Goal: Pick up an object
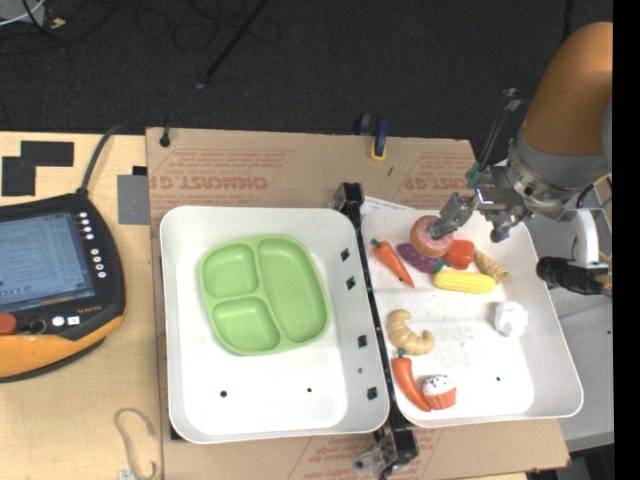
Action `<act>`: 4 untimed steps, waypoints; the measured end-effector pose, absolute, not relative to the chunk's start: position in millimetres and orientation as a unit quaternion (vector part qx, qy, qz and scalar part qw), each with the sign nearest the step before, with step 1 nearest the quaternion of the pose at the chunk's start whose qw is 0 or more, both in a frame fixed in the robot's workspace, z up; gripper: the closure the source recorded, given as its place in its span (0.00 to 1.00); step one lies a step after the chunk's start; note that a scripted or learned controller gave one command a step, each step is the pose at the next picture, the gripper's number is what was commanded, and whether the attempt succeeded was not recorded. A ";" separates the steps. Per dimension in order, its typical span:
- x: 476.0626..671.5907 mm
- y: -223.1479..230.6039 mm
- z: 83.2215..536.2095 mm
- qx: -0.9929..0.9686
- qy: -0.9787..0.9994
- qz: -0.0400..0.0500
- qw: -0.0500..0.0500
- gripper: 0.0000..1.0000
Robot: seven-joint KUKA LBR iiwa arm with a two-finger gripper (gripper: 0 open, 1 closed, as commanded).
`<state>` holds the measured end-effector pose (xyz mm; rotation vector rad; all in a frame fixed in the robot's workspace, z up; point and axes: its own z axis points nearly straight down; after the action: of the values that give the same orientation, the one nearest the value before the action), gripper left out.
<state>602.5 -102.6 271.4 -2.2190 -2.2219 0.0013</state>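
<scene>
Robot gripper (478, 214) hovers at 12 o'clock over the right bin (545, 368), its 2 fingers spread apart and holding nothing. A pink donut (428, 234) lies just beside it at 8 o'clock. Left bin (190, 388) holds a green plate (264, 295).

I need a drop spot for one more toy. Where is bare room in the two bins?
Left bin: bare floor in front of the green tray. Right bin: a free patch between the cupcake and the white ball. Crowded by the gripper: donut, corn.
</scene>
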 end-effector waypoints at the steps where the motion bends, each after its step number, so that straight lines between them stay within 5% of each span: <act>1: 596.9 -108.1 222.8 -0.707 -0.707 0.002 0.002 0.00; 4: 596.6 -109.0 89.9 -0.708 -0.706 0.001 -0.003 0.00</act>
<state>596.6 -109.0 89.9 -2.2279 -2.2231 0.0035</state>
